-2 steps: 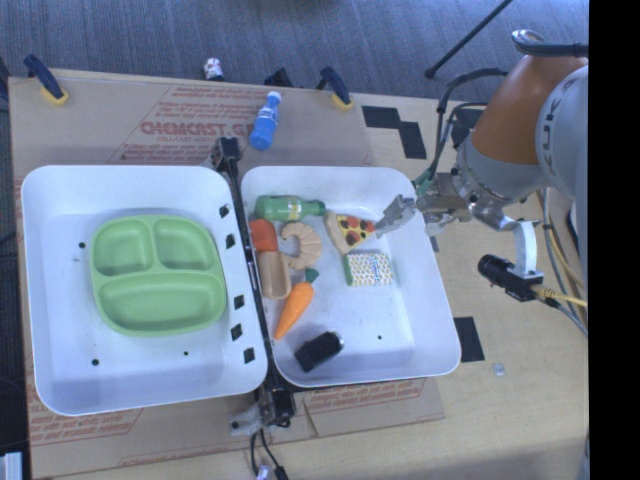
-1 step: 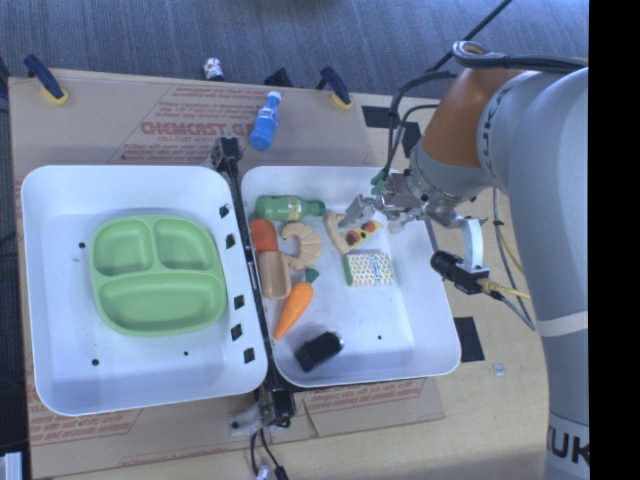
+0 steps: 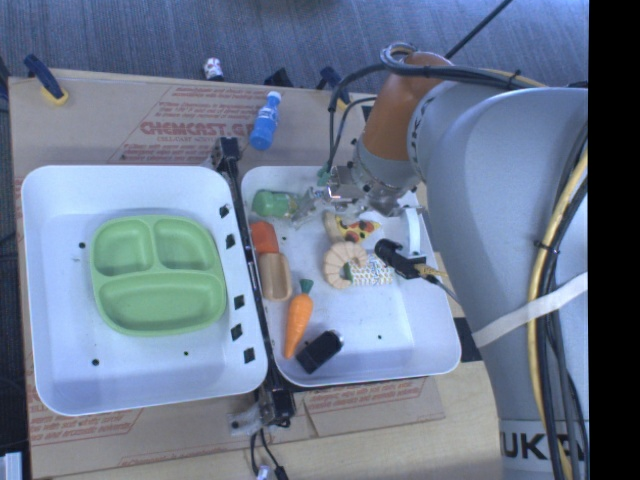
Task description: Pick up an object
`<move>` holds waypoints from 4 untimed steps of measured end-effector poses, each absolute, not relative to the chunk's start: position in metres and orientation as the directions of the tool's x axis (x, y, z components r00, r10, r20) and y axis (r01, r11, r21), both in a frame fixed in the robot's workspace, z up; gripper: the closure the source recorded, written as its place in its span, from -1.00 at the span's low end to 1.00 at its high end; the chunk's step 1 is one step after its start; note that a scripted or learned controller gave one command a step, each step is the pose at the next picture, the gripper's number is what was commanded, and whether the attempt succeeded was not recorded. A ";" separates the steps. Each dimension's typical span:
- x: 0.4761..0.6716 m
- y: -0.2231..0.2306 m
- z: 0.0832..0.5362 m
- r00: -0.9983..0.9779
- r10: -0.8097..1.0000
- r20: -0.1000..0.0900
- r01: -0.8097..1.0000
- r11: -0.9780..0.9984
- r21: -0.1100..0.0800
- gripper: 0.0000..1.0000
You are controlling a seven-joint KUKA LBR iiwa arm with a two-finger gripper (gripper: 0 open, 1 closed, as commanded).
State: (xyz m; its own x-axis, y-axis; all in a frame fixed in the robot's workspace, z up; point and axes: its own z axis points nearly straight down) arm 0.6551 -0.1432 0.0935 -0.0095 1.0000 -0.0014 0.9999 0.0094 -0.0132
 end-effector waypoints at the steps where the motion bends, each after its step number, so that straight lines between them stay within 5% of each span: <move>1: 0.657 -0.092 0.094 -0.008 1.000 -0.002 1.000 0.008 -0.003 -1.00; 2: 0.589 -0.100 0.100 -0.006 1.000 0.000 1.000 0.006 -0.005 -1.00; 4: 0.655 -0.102 0.093 -0.007 1.000 -0.002 1.000 0.007 -0.010 -1.00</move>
